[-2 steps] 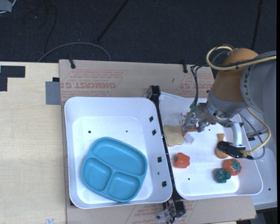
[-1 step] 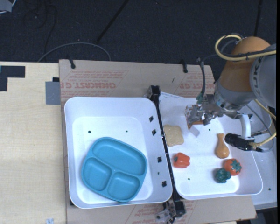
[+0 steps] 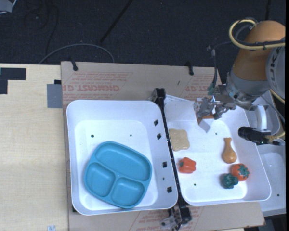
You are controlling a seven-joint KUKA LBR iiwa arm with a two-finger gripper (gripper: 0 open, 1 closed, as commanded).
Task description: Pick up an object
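My gripper hangs over the back left part of the right bin, reaching in from the right. A small orange-brown object shows between its fingers, and they are shut on it. On the right bin's floor lie a beige bread slice, a red-orange pepper, a tan gourd, a red tomato and a teal-green piece. All of these lie apart from the gripper.
The left bin holds a blue divided plate at its front. A black divider runs between the two bins. Brown cardboard lies under and behind the bins.
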